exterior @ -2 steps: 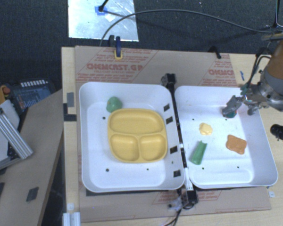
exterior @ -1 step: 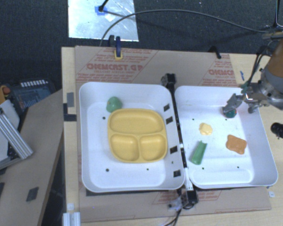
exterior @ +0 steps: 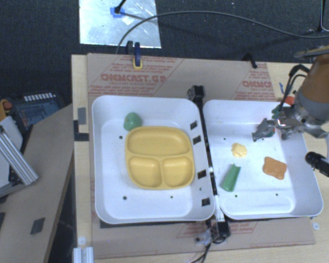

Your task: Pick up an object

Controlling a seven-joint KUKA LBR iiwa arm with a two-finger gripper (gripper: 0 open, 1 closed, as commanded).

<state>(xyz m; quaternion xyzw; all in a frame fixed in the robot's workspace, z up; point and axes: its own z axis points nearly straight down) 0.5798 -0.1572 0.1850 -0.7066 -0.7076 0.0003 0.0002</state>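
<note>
You've got three candidates in the right bin, operator. There's a small pale yellow lump, rounded and a bit knobbly, sitting near the bin's middle. At about four o'clock from it lies an orange piece, flat and blocky with a rough outline. At about seven o'clock from the yellow lump there's a green stick, long and slim, tilted so its top end leans toward one o'clock, close to the bin's left wall. All three sit apart from each other, none touching.

Now the gripper: it hangs over the upper part of the right bin, at roughly one o'clock from the yellow lump, its metal tip pointing toward nine o'clock. You see nothing between its fingers, and whether they are spread or pressed together I cannot tell from this angle.

Over to the left bin: a big yellow tray with three compartments takes the centre, one wide section at twelve o'clock and two smaller ones below. Just beside its eleven o'clock corner sits a small green round thing, on the bin floor, not in the tray.
</note>
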